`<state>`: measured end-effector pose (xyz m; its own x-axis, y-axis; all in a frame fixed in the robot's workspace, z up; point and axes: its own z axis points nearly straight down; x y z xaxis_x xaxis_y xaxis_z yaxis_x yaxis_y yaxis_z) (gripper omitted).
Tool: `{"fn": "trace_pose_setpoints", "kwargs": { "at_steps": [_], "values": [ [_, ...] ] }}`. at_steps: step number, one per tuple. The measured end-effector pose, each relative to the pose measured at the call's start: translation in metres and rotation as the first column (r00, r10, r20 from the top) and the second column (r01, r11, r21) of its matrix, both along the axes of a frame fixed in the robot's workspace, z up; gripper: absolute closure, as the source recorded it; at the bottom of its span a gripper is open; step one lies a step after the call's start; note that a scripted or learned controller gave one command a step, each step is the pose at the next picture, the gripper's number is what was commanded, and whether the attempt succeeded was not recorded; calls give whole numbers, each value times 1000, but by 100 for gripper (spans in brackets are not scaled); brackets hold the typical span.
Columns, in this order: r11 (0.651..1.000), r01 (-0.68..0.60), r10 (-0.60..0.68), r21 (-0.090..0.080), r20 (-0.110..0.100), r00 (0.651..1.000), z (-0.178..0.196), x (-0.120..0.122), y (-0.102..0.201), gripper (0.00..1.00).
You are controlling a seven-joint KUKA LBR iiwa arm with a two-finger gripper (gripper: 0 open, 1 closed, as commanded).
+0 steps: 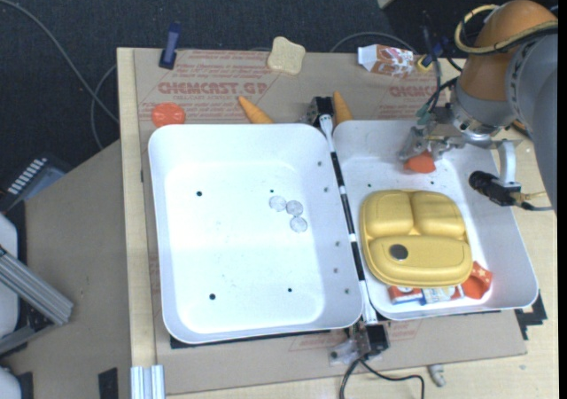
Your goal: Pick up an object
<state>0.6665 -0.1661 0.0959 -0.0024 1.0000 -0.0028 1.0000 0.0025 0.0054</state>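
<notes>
In the right bin (496,295) lies a large yellow moulded container (416,236) with a dark spot on its lid. It rests partly on a flat red, white and blue packet (425,294). A small orange-red object (421,163) sits near the bin's far wall. My gripper (427,145) hangs directly over that orange-red object, very close to it or touching it; no object shows held in it. The left bin (177,211) holds a few small clear round pieces (289,211) near its middle.
On the cardboard behind the bins lie a blue item (168,45), a tan bread-like slice (285,54), an orange disc (166,113), two orange carrot-like pieces (255,111) and a crumpled wrapper (386,58). A black clip (321,108) sits at the bins' shared far corner.
</notes>
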Motion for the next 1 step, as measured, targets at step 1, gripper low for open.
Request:
{"fn": "trace_pose_setpoints", "kwargs": {
  "at_steps": [1],
  "values": [
    [1000,-1,1,4,-3,1000,90,-35,100,100]
  ]
}}
